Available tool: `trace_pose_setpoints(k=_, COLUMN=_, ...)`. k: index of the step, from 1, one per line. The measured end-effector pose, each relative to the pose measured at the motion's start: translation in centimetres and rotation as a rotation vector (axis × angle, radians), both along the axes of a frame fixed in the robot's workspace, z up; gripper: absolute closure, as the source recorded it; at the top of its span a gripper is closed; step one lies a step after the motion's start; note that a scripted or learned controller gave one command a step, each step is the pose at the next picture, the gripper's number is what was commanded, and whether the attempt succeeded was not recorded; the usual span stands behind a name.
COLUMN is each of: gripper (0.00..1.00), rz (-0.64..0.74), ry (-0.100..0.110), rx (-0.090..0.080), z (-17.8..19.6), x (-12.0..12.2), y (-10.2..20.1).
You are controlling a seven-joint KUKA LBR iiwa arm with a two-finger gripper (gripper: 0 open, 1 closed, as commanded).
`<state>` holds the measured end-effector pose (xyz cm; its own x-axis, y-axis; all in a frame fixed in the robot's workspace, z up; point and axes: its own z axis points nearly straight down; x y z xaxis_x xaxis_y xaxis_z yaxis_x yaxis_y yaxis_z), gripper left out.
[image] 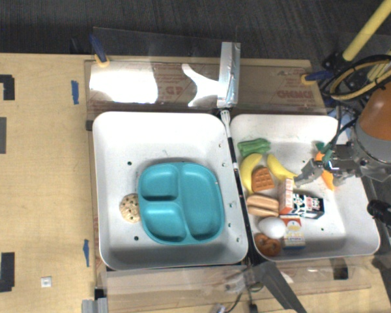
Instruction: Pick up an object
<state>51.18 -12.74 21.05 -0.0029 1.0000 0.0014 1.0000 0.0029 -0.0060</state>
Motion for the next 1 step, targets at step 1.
trace_pose_setpoints(k=1, gripper=0.0, rz=0.117, ry=0.003, rx=0.001, z=-6.4, x=2.32, y=2.0)
